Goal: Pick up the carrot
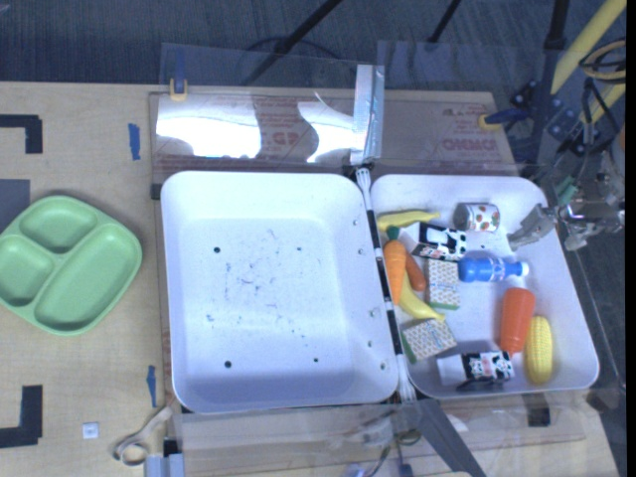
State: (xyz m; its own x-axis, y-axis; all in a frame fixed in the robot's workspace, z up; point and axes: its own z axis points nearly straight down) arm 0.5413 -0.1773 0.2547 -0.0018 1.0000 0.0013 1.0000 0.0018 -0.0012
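The carrot is orange with a green top and lies lengthwise along the left wall of the right bin. It rests beside a yellow banana. My gripper hangs over the bin's upper right corner, well to the right of the carrot and apart from it. Nothing shows in its grasp.
The right bin also holds a blue bottle, a small can, an orange cylinder, a corn cob, cow-patterned cartons and patterned packets. The left bin stands alongside. A green divided plate sits far left.
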